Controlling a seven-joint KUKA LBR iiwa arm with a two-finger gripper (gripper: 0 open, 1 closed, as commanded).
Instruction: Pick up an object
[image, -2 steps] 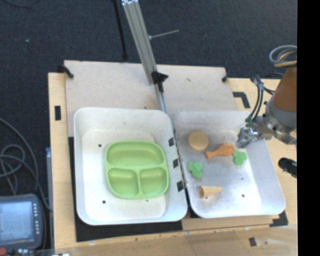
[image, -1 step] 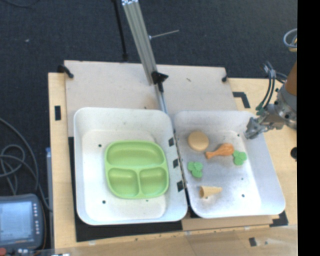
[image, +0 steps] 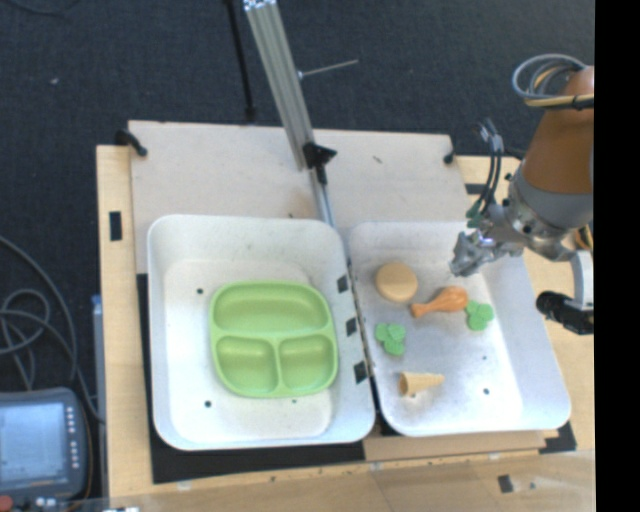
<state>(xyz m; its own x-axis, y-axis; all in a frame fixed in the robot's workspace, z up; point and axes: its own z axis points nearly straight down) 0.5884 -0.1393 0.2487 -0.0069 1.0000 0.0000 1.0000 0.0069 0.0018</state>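
Note:
The right bin (image: 520, 380) holds a round tan bun (image: 396, 281), an orange drumstick-shaped toy (image: 441, 302), two green broccoli-like pieces (image: 391, 338) (image: 480, 316) and a small ice-cream cone toy (image: 420, 382). My gripper (image: 466, 258) hangs over the upper right part of this bin, just above and right of the drumstick toy and to the right of the bun. Nothing shows between its fingers.
The left bin (image: 170, 300) carries a green divided plate (image: 273, 337). A metal pole (image: 285, 85) rises from behind the bins at the centre. A small monitor (image: 35, 445) and cables sit at the lower left, off the bench.

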